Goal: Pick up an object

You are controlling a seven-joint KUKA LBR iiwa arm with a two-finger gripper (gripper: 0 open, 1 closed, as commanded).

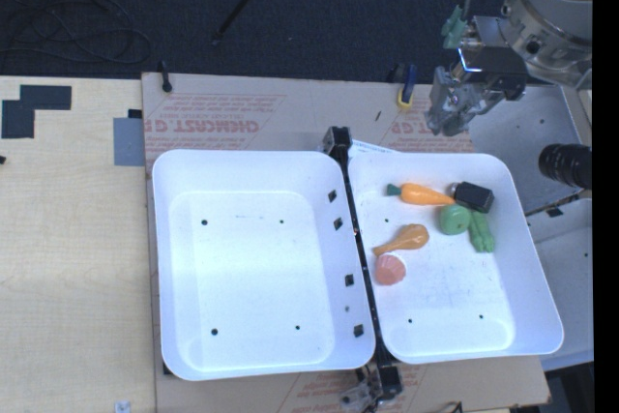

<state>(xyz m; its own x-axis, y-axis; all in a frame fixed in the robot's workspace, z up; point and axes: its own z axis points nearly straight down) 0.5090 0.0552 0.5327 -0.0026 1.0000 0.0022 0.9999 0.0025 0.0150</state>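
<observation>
Near end of right bin (542, 324) bare. Mid-bin: pink disc (390, 272), then orange drumstick (404, 241), long axis slanting up-right, fat end right. Farther: carrot (424, 194) lying across bin, leafy end left; green toy (467, 224) w/ black block (474, 196) at its top, shapes hard to make out. Beyond far rim, gripper (447, 118) hangs over cardboard, nothing in it; can't tell how far open. Arm cut off top right.

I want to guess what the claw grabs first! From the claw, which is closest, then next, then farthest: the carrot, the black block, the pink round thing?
Claw hangs above the right bin's far edge.
1. Black block, far right, nearest.
2. Carrot, far middle, slightly farther.
3. Pink round thing, near the divider, farthest.
</observation>
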